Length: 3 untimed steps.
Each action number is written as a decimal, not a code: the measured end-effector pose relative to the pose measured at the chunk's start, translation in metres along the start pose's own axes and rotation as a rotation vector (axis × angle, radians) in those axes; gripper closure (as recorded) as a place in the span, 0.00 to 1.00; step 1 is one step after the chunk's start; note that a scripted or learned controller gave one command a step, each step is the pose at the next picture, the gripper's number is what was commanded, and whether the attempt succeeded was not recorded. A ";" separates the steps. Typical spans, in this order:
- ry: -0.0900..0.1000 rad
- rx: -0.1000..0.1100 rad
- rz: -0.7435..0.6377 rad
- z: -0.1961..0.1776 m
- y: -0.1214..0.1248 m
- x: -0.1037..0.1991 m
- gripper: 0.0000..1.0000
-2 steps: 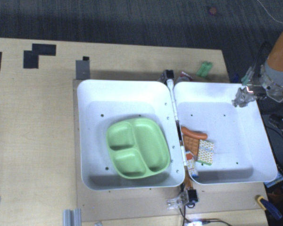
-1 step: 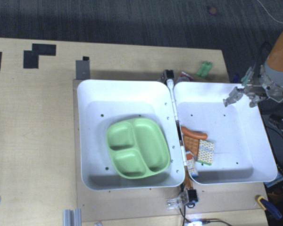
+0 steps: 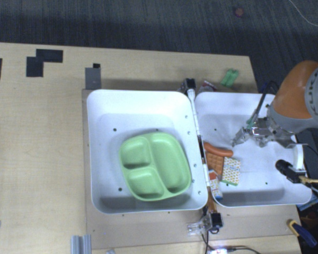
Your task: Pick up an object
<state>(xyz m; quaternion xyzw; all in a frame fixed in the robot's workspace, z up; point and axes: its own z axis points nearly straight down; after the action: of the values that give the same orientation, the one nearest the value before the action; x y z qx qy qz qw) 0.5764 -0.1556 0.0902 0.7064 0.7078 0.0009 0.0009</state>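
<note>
The right bin holds a red-orange sausage near its left wall. Just below it lie an orange ridged piece and a pale dotted packet. My gripper hangs over the middle of the right bin, up and to the right of the sausage, apart from it. Nothing shows held in it. The grey arm with its orange band comes in from the right.
A green divided plate lies in the left bin. A small green thing sits on the bench behind the right bin. Cables and clips lie along the wall between the bins and at the front edge.
</note>
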 end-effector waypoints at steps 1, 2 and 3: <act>-0.001 0.000 0.001 -0.075 -0.084 -0.051 0.00; -0.001 -0.009 0.000 -0.004 -0.086 0.043 0.00; -0.001 0.000 0.001 -0.025 -0.089 -0.051 0.00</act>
<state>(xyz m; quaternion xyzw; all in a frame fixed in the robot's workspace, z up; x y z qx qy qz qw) 0.4873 -0.2065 0.1153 0.7068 0.7074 0.0006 0.0014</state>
